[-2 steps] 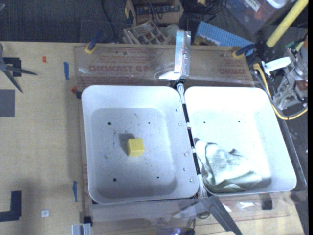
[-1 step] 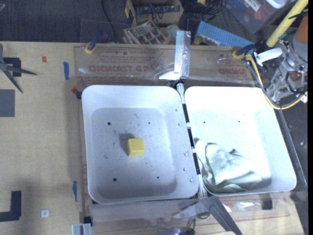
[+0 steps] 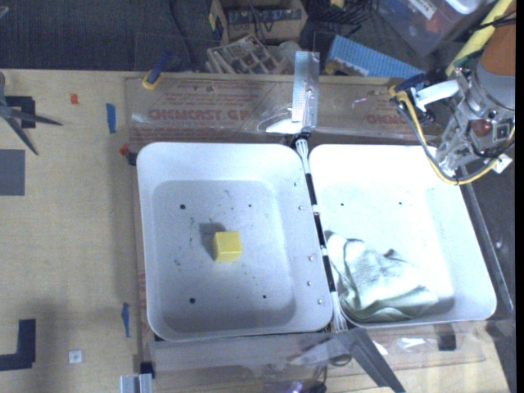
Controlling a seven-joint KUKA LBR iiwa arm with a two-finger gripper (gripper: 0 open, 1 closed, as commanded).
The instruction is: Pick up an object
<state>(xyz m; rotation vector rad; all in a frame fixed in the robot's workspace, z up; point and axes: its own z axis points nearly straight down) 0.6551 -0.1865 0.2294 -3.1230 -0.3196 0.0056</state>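
Nearest the camera, a grey metal strut (image 3: 360, 357) lies slantwise across the near edge of the bench, just below the seam where the two bins meet.

Largest is the pale wooden bench (image 3: 65, 244), which spreads left of the bins and bears a few dark shapes and short strips of blue tape (image 3: 110, 118). On it sit the two shallow white bins, touching along their inner rims. The left bin (image 3: 155, 178) has a scuffed, speckled floor. The right bin (image 3: 467, 244) is cleaner on its far half.

The grey arm (image 3: 498, 72) comes in at the far right, its orange band showing near the view's edge, with yellow and white cables looped around the wrist. The gripper (image 3: 461, 150) hangs over the far right corner of the right bin, above the rim and well apart from anything in either bin. It holds nothing that can be seen, and cables and blur keep me from telling whether it is wide or narrow.

Along the far side of the bins runs a clear plastic sheet (image 3: 213, 109) with red lettering, and a bright metal bracket (image 3: 304, 88) stands upright at the far end of the seam.

A crumpled cloth (image 3: 381, 281), whitish with a green tinge, lies bunched in the near left corner of the right bin, pressed against the inner wall.

Smallest is the yellow cube (image 3: 228, 246), resting alone near the middle of the left bin's floor, slightly toward the near side, with a faint shadow to its far left.
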